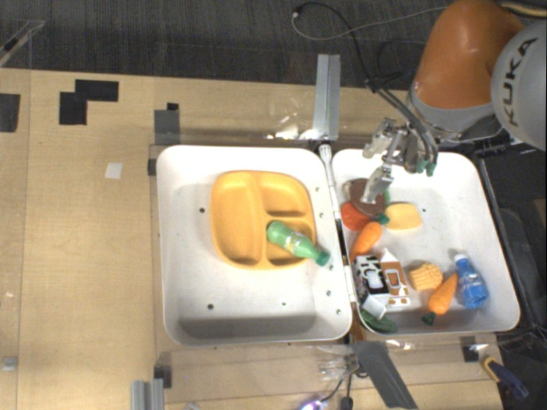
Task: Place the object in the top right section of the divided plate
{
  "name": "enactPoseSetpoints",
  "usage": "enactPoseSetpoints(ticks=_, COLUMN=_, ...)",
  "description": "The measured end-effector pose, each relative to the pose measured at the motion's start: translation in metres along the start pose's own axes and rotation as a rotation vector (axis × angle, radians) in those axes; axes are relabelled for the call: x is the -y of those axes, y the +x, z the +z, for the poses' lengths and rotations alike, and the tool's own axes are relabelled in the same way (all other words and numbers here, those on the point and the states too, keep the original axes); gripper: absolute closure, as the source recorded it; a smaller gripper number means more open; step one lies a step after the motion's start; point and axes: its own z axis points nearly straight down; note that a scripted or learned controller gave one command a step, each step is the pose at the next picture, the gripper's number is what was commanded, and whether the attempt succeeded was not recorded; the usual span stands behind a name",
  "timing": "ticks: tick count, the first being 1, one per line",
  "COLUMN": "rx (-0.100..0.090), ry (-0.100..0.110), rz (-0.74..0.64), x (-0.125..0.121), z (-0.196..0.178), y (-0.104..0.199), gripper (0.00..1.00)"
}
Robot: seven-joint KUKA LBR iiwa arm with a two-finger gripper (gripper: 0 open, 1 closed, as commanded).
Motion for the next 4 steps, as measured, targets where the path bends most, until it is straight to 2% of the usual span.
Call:
enactPoseSetpoints(ticks=1, rx=-0.004, ry=0.0, rz=0.05, x=0.053, z=0.094, y=0.056, gripper=0.0)
enactPoseSetpoints(ticks=2, rx=-0.029, ry=0.004, rz=0.064, x=0.047, z=0.124, y=-0.026, gripper=0.0)
enactPoseSetpoints(ticks=3, rx=0.015, ry=0.002, rz=0.024, x=0.049, z=0.119, y=-0.01, gripper=0.0)
enactPoseSetpoints(ticks=4, rx=0.054, ry=0.008, rz=-0.564, x=0.078, z=0.112, y=0.061, gripper=0.0)
